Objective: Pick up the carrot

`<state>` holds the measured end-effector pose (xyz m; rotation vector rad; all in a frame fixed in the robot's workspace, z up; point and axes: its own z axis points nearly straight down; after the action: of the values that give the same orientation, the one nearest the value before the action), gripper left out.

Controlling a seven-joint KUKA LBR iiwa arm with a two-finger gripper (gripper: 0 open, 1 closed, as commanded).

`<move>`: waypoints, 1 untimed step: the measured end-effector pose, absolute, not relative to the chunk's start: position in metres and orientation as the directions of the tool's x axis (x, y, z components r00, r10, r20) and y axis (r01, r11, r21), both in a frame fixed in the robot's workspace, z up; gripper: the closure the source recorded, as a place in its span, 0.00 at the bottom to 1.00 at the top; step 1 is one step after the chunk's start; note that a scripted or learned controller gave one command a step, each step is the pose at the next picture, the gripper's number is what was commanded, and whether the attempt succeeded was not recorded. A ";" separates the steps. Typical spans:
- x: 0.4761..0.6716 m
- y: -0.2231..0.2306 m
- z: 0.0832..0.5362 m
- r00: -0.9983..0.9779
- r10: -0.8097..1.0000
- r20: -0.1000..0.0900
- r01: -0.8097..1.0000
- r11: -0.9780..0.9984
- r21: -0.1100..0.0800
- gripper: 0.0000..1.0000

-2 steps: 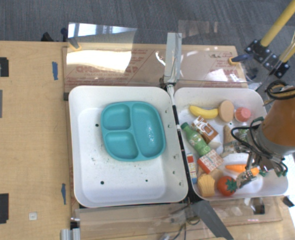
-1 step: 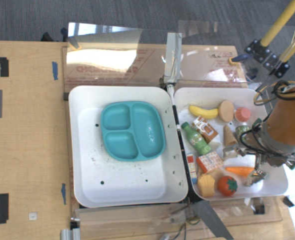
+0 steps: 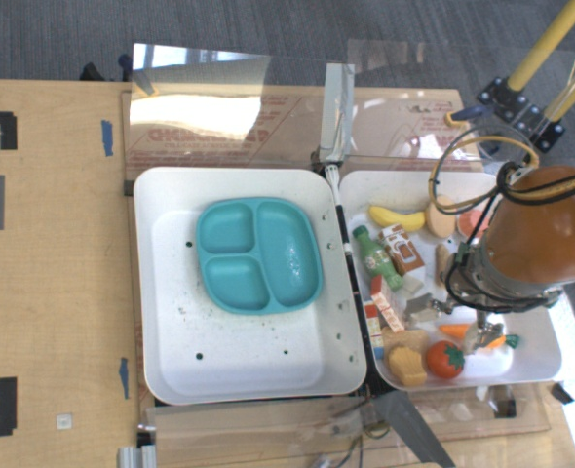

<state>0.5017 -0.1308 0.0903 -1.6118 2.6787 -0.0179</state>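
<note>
**Ops:** Where's the small orange carrot [image 3: 453, 331]?

**Me:** Near side of the right white bin [image 3: 536, 359], just beside my two-finger gripper [image 3: 484, 333]. I cannot tell the jaws' state. Farther back, a yellow banana [image 3: 398, 218]; left, a teal divided plate [image 3: 259, 253].

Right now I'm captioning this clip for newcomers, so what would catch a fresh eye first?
Probably the teal divided plate, sitting by itself in the left bin. Next, the arm's orange band, hanging over the right bin, which is crowded with toy food: a yellow banana near the top, a red tomato at the front. The carrot lies just below the gripper, partly hidden.
</note>
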 end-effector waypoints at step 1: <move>0.485 -0.144 0.090 0.071 -0.998 -0.001 -0.997 -0.071 -0.019 0.00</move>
<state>0.4853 -0.1439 0.0897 -2.2875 2.1314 -0.0196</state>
